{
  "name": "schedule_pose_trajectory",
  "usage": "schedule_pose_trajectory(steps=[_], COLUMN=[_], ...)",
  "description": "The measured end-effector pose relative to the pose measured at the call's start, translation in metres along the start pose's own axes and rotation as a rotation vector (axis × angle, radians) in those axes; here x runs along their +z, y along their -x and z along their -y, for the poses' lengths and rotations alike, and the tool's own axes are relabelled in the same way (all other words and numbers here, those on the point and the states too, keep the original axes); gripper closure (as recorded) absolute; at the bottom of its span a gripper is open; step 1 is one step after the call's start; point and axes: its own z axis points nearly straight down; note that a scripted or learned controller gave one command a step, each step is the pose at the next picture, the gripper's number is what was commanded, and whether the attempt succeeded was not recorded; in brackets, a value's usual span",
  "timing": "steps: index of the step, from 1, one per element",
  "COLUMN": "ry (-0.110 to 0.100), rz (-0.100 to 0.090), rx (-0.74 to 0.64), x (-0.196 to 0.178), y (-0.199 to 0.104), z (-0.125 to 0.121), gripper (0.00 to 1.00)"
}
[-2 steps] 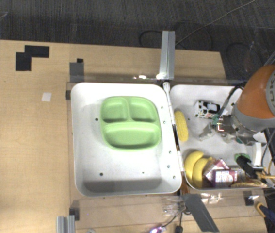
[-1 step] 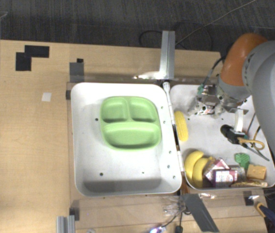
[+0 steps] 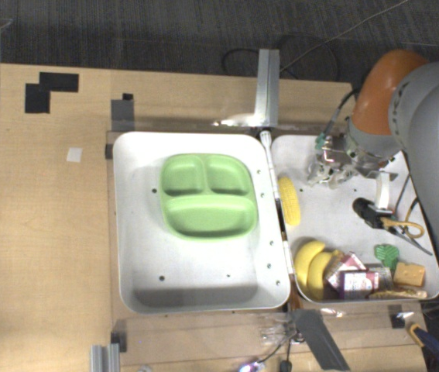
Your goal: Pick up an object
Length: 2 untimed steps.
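My gripper (image 3: 329, 170) hangs over the back of the right bin (image 3: 331, 219), above bare white floor, with nothing visibly in it. A yellow corn cob (image 3: 288, 200) lies along that bin's left wall, just left of the gripper. At the bin's front sit two bananas (image 3: 316, 263), a dark red and pink packet (image 3: 354, 279), a small green piece (image 3: 387, 252) and a tan block (image 3: 409, 273). The grey arm with its orange band (image 3: 382, 91) comes in from the right.
The left bin (image 3: 130, 231) holds a green divided plate (image 3: 207, 194) near its middle. A metal post (image 3: 269, 84) stands behind the seam between the two bins. Wooden bench surface surrounds both bins.
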Motion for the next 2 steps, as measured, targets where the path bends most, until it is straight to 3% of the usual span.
schedule_pose_trajectory(steps=[1, 2], ry=[0.011, 0.013], rz=[0.004, 0.005], rx=[-0.103, -0.104], x=[-0.0871, -0.0875], y=[-0.0391, -0.0392], z=[-0.0066, -0.0071], gripper=[1.0, 0.0])
